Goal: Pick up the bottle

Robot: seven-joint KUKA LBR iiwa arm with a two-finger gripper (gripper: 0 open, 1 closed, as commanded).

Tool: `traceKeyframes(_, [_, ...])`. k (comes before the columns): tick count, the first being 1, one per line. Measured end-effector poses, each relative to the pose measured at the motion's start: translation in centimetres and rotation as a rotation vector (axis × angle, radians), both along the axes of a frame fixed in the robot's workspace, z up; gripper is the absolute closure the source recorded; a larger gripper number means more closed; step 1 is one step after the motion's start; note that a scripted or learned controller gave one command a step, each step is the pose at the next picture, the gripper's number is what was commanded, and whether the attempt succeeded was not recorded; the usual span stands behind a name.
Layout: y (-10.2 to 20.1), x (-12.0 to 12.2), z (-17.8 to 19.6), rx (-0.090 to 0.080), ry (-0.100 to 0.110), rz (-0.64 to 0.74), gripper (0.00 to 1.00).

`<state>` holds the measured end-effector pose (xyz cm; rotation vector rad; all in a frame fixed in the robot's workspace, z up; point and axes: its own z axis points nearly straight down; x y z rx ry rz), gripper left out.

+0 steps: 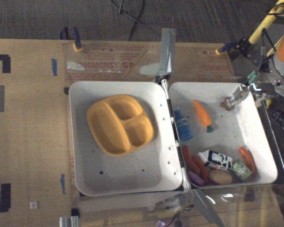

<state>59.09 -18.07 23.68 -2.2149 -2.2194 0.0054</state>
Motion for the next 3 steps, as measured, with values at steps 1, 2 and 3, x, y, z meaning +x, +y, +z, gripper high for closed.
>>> traceKeyframes(1, [-1.5,-8.4,-15.1,0.015,0.002,-0.659,0.0])
traceKeyframes(2, [-1.8,-8.5,-14.4,0.009,0.003,-0.662,1.0])
traceKeyframes(3, [0.3,-6.4,-3.2,-0.006,0.001,-0.659,1.0])
